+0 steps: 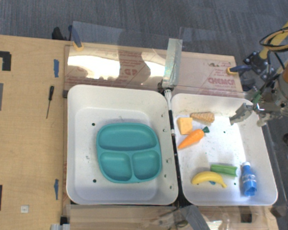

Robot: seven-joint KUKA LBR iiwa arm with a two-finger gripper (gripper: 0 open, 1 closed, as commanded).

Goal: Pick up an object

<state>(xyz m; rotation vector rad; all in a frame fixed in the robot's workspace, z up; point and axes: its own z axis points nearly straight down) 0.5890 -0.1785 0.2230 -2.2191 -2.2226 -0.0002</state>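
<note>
The wooden bench [19,142] carries two white bins [79,132] [264,160] side by side and a screwdriver [49,100] near its left.

The gripper [242,114] has pale grey metal fingers. Behind them sits a boxy silver-grey wrist block, dark fittings and a blue connector clustered above it. Yellow and black cables loop beyond, beside an orange band.

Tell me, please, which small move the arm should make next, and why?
Probably lower the gripper toward the bread just left of it. The gripper hovers at the right bin's far edge, and the bread lies nearest; carrot and banana lie farther.
</note>
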